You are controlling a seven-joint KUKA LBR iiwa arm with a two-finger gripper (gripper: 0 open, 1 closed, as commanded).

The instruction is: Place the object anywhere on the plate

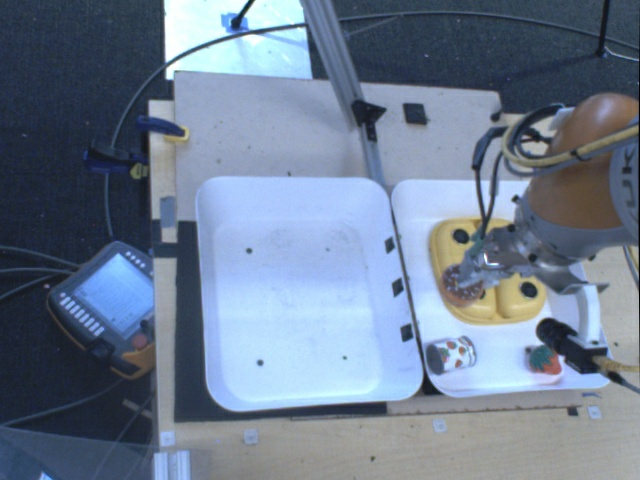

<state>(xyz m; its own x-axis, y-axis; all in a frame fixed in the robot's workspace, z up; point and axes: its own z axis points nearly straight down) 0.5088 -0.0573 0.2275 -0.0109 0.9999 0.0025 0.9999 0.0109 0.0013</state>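
This is a robotics lab or test cell. A plywood bench [300,118] carries two shallow white bins [300,298] side by side (plain moulded trays), clamps [160,128] grip its left edge, and loose cables [120,138] trail over dark carpet [70,58]. Off the bench's left edge lies what looks like a teach pendant [105,308]. An industrial arm [580,178] reaches in.

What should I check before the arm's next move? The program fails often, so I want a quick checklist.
1. Yellow plate lies in the right bin: ok.
2. Gripper is over the plate: ok.
3. Brown round object rests on the plate's left part, at the gripper: ok.
4. Object released by the gripper: cannot tell.
5. Small can and red-and-green toy lie apart from the plate, near the bin's front edge: ok.
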